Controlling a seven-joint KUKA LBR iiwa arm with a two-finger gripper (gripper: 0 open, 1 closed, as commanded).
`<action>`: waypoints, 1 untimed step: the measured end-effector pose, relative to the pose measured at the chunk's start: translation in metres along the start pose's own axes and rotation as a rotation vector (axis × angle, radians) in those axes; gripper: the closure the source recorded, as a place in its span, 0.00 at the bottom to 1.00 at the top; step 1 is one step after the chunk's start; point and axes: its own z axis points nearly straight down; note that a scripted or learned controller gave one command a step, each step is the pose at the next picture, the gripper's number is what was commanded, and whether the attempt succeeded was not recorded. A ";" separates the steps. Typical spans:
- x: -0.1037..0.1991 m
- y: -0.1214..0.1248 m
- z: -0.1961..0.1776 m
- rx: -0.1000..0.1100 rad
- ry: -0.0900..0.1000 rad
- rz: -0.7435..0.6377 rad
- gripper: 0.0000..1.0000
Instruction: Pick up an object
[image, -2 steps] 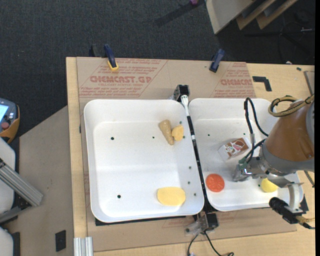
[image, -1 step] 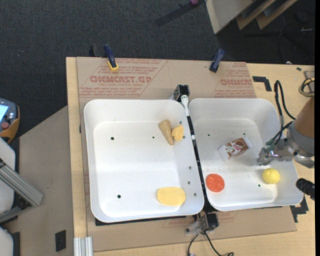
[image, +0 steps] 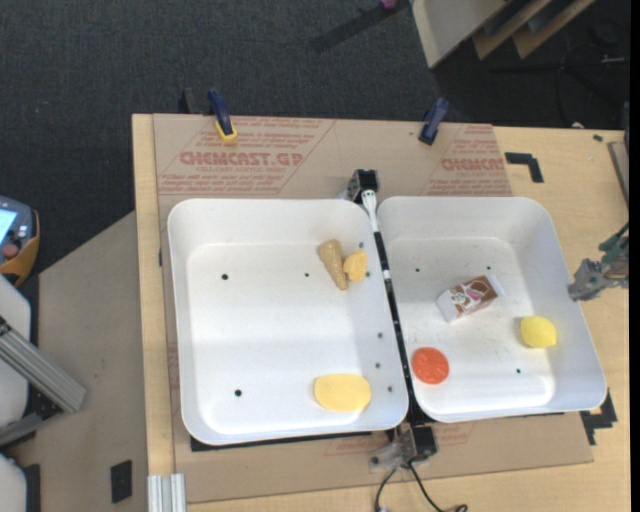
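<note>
Cable (image: 405, 487): black, trailing off the near edge of the board, below the gap between the bins
Near clip (image: 414, 443): dark, at the near end of the seam where the two bins meet
Oval (image: 342, 392): pale yellow, flat on the floor of the left bin (image: 195, 300), near its front right corner
Disc (image: 431, 366): orange-red, in the right bin (image: 555, 240), close to its front left corner (just across the seam from the oval)
Lemon (image: 538, 332): small yellow lump, right side of the right bin, well apart from the disc
Packet (image: 468, 297): white and brown, lying tilted near the middle of the right bin, between disc and lemon but farther back
Gripper (image: 592, 280): grey, at the right rim of the right bin, above and just right of the lemon, touching none of the objects; whether it is spread or closed cannot be told from here
Tan piece (image: 332, 263): elongated, at the back right of the left bin
Yellow bit (image: 355, 266): touching the tan piece on its right side
Board (image: 260, 150): brown with red lettering, under both bins
Far clamps: a blue and yellow one (image: 220, 116) and a blue one (image: 434, 119) on the board's back edge
</note>
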 end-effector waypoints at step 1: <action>-0.001 -0.021 0.038 0.017 0.009 0.001 1.00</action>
